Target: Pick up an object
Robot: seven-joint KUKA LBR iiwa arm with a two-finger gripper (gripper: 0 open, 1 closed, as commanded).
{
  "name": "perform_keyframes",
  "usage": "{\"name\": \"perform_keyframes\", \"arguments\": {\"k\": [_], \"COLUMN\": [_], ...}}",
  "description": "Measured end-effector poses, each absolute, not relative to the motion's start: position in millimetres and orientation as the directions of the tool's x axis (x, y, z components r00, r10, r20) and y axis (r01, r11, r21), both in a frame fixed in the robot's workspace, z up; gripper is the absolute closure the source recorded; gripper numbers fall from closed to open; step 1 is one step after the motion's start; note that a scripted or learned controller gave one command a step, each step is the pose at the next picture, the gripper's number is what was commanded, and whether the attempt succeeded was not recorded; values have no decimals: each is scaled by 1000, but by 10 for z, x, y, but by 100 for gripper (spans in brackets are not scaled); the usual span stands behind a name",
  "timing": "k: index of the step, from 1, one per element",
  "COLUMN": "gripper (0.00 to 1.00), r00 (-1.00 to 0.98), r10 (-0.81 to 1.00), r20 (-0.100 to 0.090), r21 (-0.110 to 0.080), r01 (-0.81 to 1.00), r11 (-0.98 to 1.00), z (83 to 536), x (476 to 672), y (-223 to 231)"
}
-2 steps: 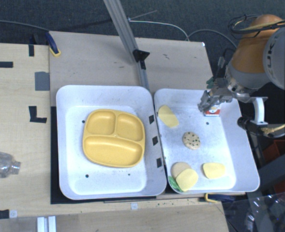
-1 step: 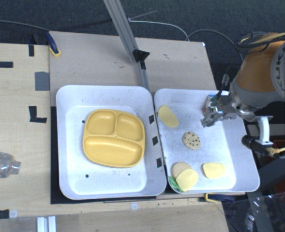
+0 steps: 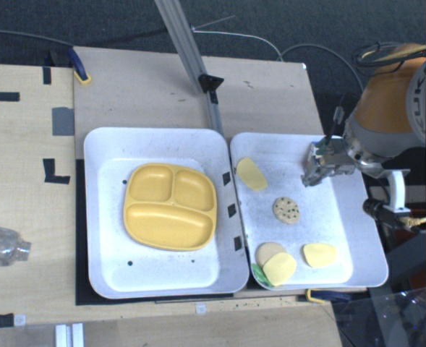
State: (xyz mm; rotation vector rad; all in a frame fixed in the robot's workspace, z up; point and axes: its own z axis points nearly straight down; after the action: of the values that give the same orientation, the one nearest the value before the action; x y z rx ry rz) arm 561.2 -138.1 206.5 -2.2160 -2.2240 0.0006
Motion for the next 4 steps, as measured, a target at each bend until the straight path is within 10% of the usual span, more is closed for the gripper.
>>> {"name": "perform_keyframes", "arguments": {"k": [1, 2, 3, 4], "gripper": [100, 100, 100, 100], "r00": [-5, 2, -6, -5], "r10": [1000, 1000, 1000, 1000], "r20": [3, 1, -1, -1], "r21": [-2, -2, 5, 9], "r01": [1000, 1000, 1000, 1000], "r11": [5, -2, 6, 5], "z": [2158, 901, 899, 1936], "x": [5615, 4863, 5826, 6214], "y": [-1373, -1457, -1145, -842]}}
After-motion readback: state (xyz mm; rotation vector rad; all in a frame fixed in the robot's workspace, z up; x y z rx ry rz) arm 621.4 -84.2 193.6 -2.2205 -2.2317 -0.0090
